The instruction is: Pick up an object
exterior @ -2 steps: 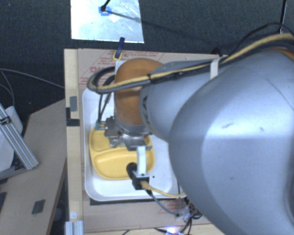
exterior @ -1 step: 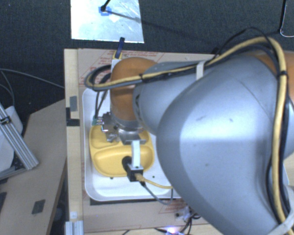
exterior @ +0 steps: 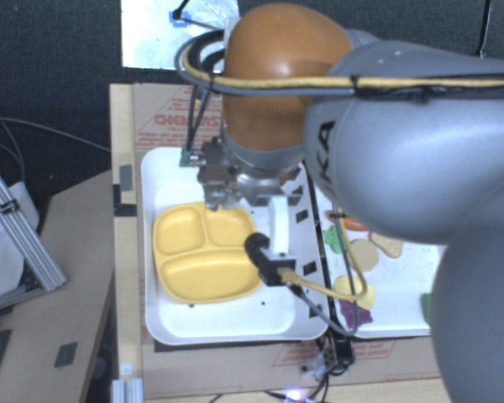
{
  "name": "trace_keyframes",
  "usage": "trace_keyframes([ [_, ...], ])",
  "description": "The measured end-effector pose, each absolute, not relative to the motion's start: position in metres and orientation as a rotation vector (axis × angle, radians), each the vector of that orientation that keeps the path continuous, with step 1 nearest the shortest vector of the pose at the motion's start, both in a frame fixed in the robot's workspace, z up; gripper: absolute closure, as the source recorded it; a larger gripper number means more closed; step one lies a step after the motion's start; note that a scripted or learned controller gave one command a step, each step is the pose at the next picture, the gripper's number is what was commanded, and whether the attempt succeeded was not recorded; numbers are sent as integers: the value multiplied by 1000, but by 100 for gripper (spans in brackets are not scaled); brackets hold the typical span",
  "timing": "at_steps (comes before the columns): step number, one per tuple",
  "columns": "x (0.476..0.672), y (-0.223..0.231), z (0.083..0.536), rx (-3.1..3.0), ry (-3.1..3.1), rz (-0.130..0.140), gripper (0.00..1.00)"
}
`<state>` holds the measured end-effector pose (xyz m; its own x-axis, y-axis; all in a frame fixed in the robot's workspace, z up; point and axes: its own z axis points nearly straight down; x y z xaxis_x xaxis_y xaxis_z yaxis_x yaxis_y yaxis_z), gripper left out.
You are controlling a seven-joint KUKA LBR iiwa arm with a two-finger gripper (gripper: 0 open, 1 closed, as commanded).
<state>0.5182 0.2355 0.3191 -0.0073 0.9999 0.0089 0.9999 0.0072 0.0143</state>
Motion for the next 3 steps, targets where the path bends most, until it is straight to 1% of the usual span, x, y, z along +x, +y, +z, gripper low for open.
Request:
trace_keyframes([
  [1, 518, 235, 320, 2207, 2234, 5, 100],
  [2, 519, 235, 330, 2198, 2242, 5, 100],
  [3, 546, 221, 111, 2210, 2219, 36, 100],
])
